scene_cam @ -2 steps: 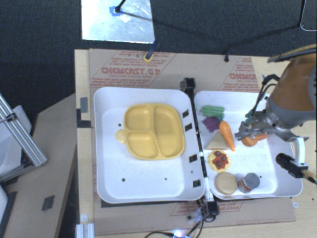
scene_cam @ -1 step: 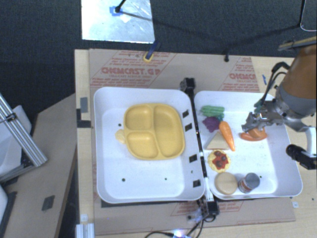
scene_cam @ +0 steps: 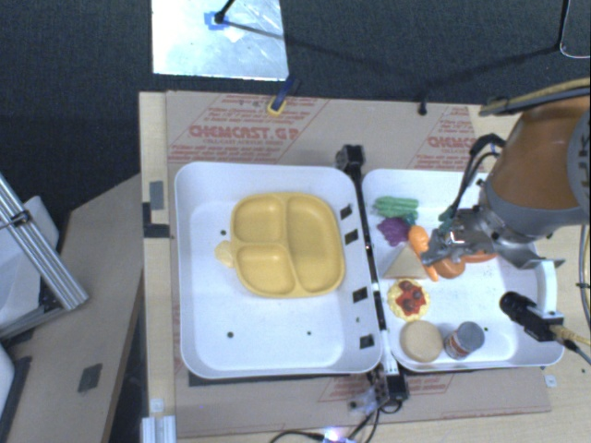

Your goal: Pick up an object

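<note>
The right bin [scene_cam: 517, 351] holds several toy foods. At its back lie a green pod [scene_cam: 395, 205] and a purple piece [scene_cam: 394, 231]. An orange carrot [scene_cam: 418, 239] sits beside a tan wedge [scene_cam: 404, 264]. Nearer the front are a small red-topped tart [scene_cam: 408, 297], a beige bun [scene_cam: 422, 341] and a grey can [scene_cam: 464, 339]. My gripper [scene_cam: 450, 245] hangs low over the middle of this bin, just right of the carrot and directly above an orange-red piece [scene_cam: 450, 269], which it partly hides.
The left bin [scene_cam: 203, 340] carries a yellow divided plate [scene_cam: 282, 245]. A black divider [scene_cam: 365, 247] runs between the two bins. A black fitting [scene_cam: 530, 317] sits at the right bin's right side. The arm's grey and orange body [scene_cam: 545, 173] overhangs the right bin's far corner.
</note>
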You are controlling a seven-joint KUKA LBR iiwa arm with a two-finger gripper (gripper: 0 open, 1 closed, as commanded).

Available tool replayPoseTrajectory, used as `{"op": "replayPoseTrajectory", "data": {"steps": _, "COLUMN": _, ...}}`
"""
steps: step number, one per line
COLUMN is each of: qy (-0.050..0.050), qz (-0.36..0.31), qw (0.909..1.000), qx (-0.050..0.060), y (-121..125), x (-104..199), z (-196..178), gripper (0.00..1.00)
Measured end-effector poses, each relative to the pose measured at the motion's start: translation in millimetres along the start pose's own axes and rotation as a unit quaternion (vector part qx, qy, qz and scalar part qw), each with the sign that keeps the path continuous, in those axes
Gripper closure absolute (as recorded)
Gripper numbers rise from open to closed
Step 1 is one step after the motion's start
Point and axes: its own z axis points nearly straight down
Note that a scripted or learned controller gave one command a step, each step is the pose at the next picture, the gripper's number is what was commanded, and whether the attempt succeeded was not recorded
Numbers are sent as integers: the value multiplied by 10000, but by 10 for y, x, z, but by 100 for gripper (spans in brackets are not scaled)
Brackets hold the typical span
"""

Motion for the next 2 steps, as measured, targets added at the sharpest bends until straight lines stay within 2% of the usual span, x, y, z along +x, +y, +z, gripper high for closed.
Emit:
{"op": "replayPoseTrajectory", "data": {"steps": 1, "qy": -7, "qz": 11, "qw": 10000, "qx": -1, "y": -143, "x": 161, "z": 24, "gripper": 100}}
{"op": "replayPoseTrajectory", "data": {"steps": 2, "qy": -10, "qz": 34, "qw": 10000, "qx": -10, "y": -124, "x": 112, "z": -89, "gripper": 100}}
